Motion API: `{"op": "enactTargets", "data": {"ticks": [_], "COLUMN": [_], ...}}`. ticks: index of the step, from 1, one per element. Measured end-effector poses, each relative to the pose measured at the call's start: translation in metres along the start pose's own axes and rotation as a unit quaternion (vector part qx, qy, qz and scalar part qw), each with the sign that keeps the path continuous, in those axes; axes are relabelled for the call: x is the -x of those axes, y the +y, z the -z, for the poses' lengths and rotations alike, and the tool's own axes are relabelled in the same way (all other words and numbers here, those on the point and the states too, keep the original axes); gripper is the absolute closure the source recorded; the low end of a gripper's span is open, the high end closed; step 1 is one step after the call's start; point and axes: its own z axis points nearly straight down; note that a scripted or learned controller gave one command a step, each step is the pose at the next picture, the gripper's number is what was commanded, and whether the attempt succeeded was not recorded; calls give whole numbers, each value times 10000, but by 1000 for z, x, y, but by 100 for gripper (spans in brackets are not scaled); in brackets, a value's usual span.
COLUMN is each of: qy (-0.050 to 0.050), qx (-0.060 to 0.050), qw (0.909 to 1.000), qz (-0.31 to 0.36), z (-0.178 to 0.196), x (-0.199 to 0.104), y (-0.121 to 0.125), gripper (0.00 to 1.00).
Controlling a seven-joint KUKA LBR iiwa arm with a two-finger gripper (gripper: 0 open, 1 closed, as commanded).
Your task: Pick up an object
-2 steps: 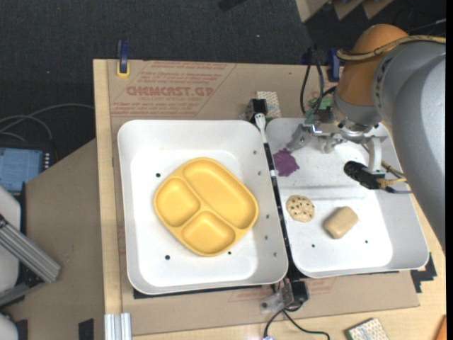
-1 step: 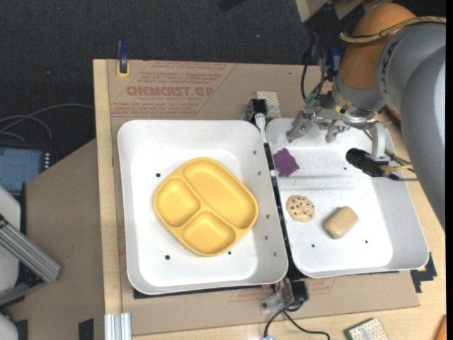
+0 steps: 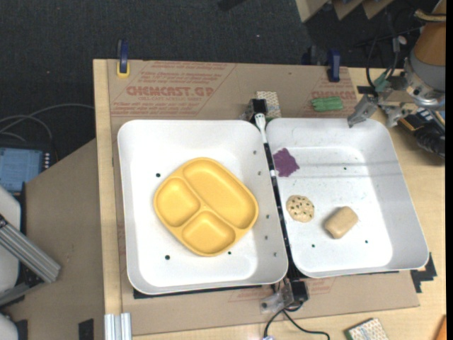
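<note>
The right bin (image 3: 396, 190) holds three small things. A purple scrap (image 3: 285, 161) lies near its left wall, a round speckled cookie (image 3: 300, 208) sits below that, and a tan rounded block (image 3: 341, 222) is just right of the cookie. My gripper (image 3: 369, 117) hangs over the bin's back edge at the upper right. It is open with nothing between its fingers, well above and behind all three objects. The arm's orange band (image 3: 432, 44) shows at the right edge.
The left bin (image 3: 141, 246) contains a yellow divided tray (image 3: 205, 205). A green item (image 3: 327, 104) lies on the bench behind the right bin. Blue clamps (image 3: 123, 66) (image 3: 333, 69) grip the bench's back edge. Cables and hardware crowd the far right.
</note>
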Motion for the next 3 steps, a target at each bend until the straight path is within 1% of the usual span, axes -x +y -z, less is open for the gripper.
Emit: {"op": "enactTargets", "data": {"ticks": [1, 2, 3], "qy": [65, 45, -2], "qx": [-92, 0, -13], "qw": [9999, 10000, 10000], "qz": [50, 74, -11], "z": [-121, -38, -10], "x": [-39, -108, 31], "y": [-3, 1, -1], "gripper": [0, 0, 0]}}
